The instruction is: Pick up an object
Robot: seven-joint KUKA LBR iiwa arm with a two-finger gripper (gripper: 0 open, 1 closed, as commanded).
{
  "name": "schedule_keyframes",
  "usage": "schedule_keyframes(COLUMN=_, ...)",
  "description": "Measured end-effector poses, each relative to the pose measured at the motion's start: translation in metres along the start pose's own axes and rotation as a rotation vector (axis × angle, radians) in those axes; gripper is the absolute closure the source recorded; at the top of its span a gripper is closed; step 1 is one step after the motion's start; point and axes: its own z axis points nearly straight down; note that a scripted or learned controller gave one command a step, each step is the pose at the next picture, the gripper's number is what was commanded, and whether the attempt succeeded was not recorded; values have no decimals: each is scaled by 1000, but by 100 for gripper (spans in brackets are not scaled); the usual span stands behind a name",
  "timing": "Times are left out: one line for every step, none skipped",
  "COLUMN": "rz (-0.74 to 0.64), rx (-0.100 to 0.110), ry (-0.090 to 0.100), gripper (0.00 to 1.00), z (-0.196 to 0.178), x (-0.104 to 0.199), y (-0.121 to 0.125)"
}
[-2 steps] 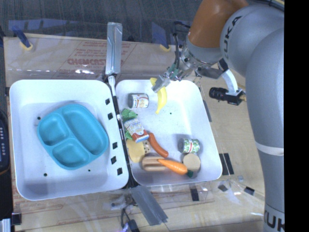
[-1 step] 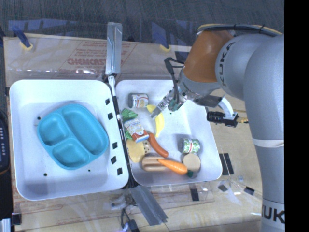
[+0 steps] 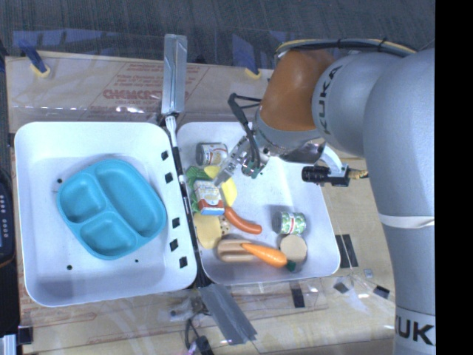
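My gripper (image 3: 240, 170) hangs over the upper middle of the right bin (image 3: 321, 228), fingers spread and open with nothing between them. One fingertip (image 3: 225, 171) points down-left toward a yellow piece (image 3: 230, 192). A small silver can (image 3: 211, 154) lies just left of the gripper. Below it are a small printed carton (image 3: 208, 197), a green leafy item (image 3: 194, 176), an orange sausage (image 3: 244, 222), a carrot (image 3: 264, 254) lying across a hot dog bun (image 3: 231, 248), a green can (image 3: 293, 222) and a round tan piece (image 3: 293, 248).
The left bin (image 3: 37, 272) holds a blue divided tray (image 3: 111, 207). A ridge (image 3: 179, 198) separates the two bins. The grey arm with its orange band (image 3: 295, 95) covers the right bin's upper right side.
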Motion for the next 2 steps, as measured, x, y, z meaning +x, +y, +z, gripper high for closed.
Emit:
schedule_keyframes(rz=50, rx=-5, ry=-8, gripper=100, z=-71, x=22, y=46)
schedule_keyframes(rz=52, rx=-1, ry=-3, gripper=0, z=-67, x=23, y=44)
